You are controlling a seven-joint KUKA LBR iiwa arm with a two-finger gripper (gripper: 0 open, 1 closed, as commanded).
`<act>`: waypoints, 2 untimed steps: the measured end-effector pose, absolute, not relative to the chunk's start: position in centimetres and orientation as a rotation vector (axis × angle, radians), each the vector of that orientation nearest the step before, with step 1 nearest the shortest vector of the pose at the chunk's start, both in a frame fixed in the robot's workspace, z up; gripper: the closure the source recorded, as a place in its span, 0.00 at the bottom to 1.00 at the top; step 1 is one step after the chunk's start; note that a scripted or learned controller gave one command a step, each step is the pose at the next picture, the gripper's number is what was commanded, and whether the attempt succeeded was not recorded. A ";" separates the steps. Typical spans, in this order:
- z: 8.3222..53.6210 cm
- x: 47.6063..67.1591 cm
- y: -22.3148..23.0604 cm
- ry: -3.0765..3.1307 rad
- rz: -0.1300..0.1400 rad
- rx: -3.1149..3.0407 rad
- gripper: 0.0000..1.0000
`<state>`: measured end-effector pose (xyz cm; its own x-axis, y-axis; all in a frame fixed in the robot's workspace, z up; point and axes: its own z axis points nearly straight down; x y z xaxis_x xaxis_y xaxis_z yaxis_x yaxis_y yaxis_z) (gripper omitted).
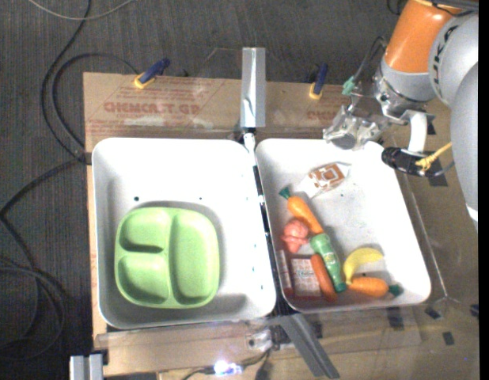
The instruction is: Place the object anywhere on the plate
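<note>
Nothing placed yet.
The tool [352, 127] hovers over the right bin's [403, 212] far edge, grip state unclear; objects lie there, the plate [169, 257] in the left bin bare.

A green plate [168, 258] lies in the left bin [110, 157]. The right bin [403, 212] holds a packet [327, 176], two carrots [304, 210] [369, 286], a pink ball [294, 234], a bottle [327, 263], a banana [361, 260] and a box [305, 276]. The gripper [351, 131] hovers at that bin's far rim, above the packet.
</note>
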<state>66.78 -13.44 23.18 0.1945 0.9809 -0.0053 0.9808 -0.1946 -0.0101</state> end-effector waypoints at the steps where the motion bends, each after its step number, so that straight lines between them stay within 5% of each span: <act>1: 17.7 60.0 -7.6 -2.018 0.014 -2.396 1.00; 2: 17.8 56.4 -2.1 -2.108 0.015 -2.320 1.00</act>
<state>56.39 -2.10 17.82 0.0952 0.9955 -0.0024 0.9954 -0.0952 -0.0114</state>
